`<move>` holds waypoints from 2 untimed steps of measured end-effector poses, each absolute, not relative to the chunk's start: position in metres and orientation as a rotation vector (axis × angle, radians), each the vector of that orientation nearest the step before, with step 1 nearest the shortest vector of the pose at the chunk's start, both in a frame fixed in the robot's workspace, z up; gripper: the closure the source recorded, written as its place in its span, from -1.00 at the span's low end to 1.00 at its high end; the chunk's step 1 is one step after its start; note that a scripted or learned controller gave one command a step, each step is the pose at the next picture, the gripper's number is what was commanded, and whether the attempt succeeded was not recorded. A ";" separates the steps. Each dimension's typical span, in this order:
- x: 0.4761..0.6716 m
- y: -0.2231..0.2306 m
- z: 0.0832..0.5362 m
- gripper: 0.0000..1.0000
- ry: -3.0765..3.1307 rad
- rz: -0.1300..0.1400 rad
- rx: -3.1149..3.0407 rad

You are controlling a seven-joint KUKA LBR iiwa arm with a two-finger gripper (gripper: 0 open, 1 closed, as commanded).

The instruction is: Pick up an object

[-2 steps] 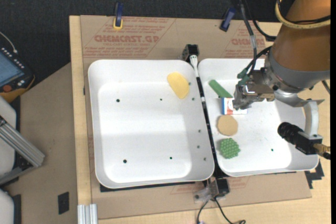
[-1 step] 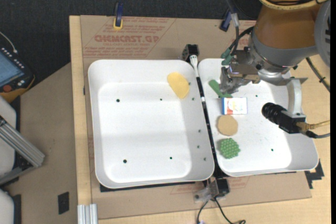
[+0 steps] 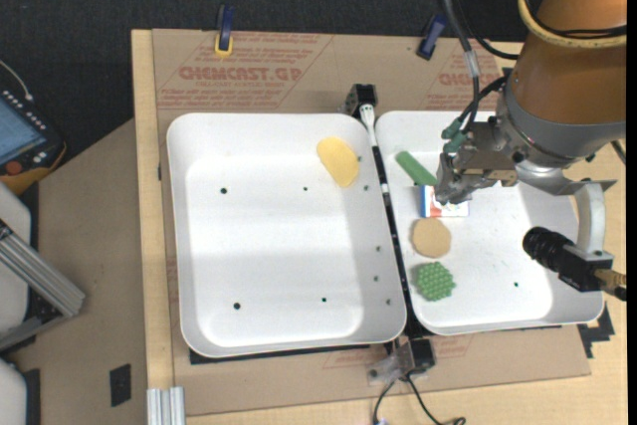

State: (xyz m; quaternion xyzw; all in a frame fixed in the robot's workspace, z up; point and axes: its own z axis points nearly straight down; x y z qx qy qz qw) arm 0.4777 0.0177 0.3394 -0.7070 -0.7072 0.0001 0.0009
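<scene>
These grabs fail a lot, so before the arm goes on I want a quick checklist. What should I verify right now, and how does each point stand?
1. Gripper is over the right bin: ok.
2. A target lies under it: ok, a small red, white and blue box sits right below the gripper.
3. Box is between the fingers: cannot tell, the wrist hides them.
4. Neighbours leave room: not ok, a green stick and a tan disc crowd the box.
5. Green bumpy ball is out of the way: ok, it lies beyond the disc.
6. Yellow lump in the left bin is out of the way: ok.
</scene>
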 end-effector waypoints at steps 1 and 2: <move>0.480 0.018 0.349 1.00 -2.223 -0.001 -2.220; 0.481 0.019 0.359 1.00 -2.225 -0.003 -2.221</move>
